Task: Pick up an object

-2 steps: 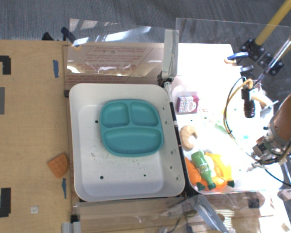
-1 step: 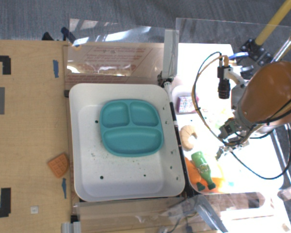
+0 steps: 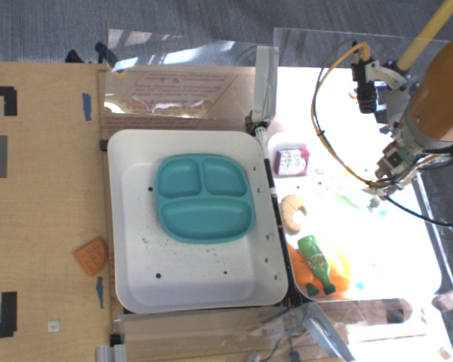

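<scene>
While the tool (image 3: 376,194) hovers over the right bin (image 3: 408,225), its grip cannot be told.
Left of the tool: croissant (image 3: 292,211), green bottle (image 3: 316,262), purple box (image 3: 291,161).

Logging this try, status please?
Pincer above right bin, fingers unclear. Green bottle, croissant untouched by left wall. Nothing in the way.
</scene>
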Controlling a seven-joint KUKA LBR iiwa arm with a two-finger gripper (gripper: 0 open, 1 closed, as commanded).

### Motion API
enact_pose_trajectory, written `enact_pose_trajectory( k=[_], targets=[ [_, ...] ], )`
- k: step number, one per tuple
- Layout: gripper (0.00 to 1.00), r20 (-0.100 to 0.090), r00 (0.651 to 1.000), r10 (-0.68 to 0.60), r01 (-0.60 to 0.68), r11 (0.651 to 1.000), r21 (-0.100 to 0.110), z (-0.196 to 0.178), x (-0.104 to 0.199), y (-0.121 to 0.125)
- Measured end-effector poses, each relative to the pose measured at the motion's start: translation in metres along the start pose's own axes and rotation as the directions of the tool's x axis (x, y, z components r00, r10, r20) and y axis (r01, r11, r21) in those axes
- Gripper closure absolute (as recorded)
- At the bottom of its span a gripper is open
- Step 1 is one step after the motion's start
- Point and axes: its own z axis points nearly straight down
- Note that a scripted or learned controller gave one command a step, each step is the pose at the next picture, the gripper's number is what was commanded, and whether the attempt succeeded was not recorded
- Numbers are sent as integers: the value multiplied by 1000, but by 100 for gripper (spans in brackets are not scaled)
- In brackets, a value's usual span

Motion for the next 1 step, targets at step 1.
enact_pose_trajectory(
  k=[1],
  targets=[
    [100,4,999,52,-52,999,0,-5,-50,-54]
  ],
)
